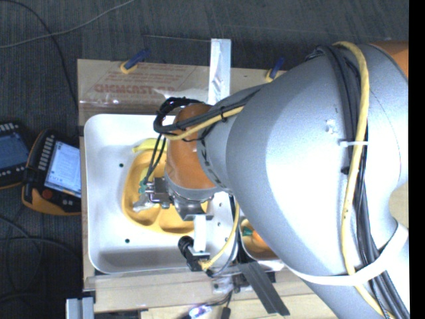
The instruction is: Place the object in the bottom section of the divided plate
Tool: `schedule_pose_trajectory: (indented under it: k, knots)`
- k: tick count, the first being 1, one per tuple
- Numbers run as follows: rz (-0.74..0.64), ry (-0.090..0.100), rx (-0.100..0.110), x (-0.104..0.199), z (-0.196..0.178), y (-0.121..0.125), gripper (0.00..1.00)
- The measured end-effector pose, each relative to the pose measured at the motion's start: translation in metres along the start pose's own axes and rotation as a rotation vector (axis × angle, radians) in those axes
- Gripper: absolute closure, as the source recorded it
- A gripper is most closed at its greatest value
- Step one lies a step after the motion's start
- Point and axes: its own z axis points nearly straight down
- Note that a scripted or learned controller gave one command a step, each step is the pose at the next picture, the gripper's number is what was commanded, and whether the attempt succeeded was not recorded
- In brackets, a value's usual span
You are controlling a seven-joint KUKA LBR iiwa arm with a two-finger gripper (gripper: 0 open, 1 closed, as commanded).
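Observation:
A yellow divided plate [135, 186] lies in the left white bin [106, 178], mostly covered by the arm. My gripper [150, 198] hangs low over the plate's middle, its metal tip pointing left. The wrist's orange band [189, 158] hides the plate's right half and its dividers. A pale yellow piece [143, 145] pokes out at the plate's upper edge beside the black cables; I cannot tell whether it is a separate object or part of the plate. Nothing shows at the gripper's tip.
The grey arm body [312, 165] covers almost all of the right bin; an orange-yellow item [254, 239] peeks out beneath it. A tablet and yellow pendant [56, 175] lie on the floor left of the bench. Cardboard [133, 85] lies behind the bins.

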Motion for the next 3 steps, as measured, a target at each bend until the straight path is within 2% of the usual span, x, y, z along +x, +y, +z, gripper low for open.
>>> schedule_pose_trajectory:
  k: [1, 2, 3]
  knots:
    - [0.006, 0.001, -0.004, -0.003, -0.013, 0.003, 1.0]
    - [-0.013, 0.015, 0.015, -0.045, -0.029, -0.025, 1.0]
    - [-0.197, -0.006, 0.017, -0.005, -0.119, -0.026, 1.0]
